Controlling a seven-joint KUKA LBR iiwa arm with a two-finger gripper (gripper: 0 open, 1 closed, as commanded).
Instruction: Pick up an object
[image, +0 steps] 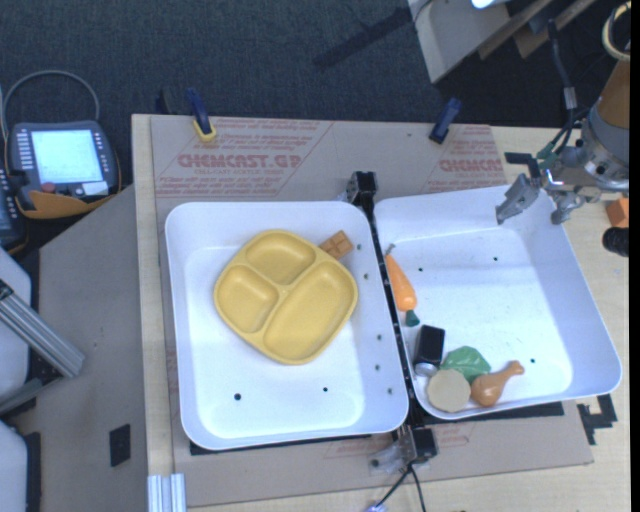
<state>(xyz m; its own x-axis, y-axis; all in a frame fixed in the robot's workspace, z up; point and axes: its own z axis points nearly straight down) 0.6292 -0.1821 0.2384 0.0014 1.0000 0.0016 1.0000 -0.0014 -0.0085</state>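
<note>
My gripper (540, 197) hangs above the far right corner of the right bin (520, 275), open, with nothing between its grey fingers. Well away from it, along the bin's left wall, lies an orange carrot (401, 284). Below that sits a small black block (430, 345). At the bin's near left corner lie a green leafy piece (467, 360), a tan round disc (449, 390) and a brown drumstick (495, 382).
The left bin (200, 390) holds a yellow divided plate (287, 295) with a small brown block (337, 244) at its far right edge. A black clamp (362, 186) sits between the bins at the far side. A teach pendant (60, 165) lies off the bench at left.
</note>
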